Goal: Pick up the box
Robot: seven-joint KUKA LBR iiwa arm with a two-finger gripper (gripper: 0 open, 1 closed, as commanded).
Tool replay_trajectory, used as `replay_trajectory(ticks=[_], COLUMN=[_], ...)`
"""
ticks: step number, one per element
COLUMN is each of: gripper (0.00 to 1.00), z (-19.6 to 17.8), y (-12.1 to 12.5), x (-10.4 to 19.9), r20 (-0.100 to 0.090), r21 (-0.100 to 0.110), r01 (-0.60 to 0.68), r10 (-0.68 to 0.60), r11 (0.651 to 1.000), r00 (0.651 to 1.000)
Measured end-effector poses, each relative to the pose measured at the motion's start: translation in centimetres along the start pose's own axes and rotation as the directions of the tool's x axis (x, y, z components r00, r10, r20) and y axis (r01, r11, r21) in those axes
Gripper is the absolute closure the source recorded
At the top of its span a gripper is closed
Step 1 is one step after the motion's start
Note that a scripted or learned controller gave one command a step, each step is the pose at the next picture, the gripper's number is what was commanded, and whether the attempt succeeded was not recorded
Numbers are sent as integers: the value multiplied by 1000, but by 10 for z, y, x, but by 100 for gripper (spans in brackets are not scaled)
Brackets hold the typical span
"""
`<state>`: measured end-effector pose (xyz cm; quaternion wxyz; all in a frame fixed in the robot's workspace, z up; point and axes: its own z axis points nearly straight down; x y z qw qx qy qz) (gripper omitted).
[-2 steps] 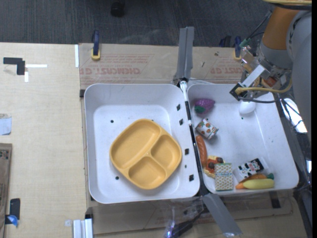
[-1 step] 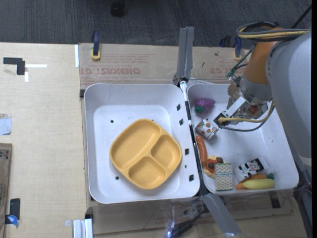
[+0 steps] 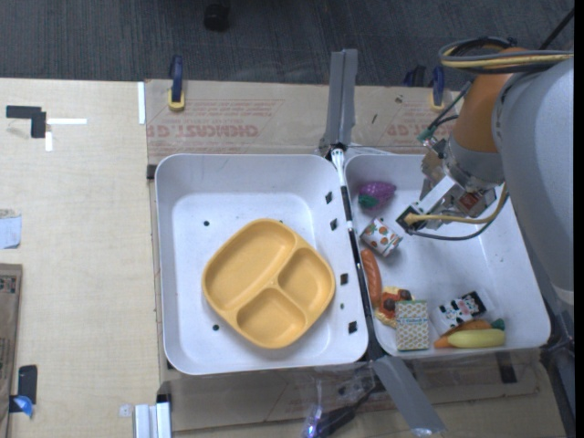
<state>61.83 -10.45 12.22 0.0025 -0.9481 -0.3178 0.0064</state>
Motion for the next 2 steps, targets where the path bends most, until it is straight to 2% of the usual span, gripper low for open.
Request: replay_trajectory(ticks=[1, 2], gripper=[0, 0], z=[0, -63], y=[0, 27], x=[0, 20], r20=[0, -6], r21=[0, -5], r01=[0, -102], r10=[0, 102], r11=[1000, 995], r00=[1000, 995])
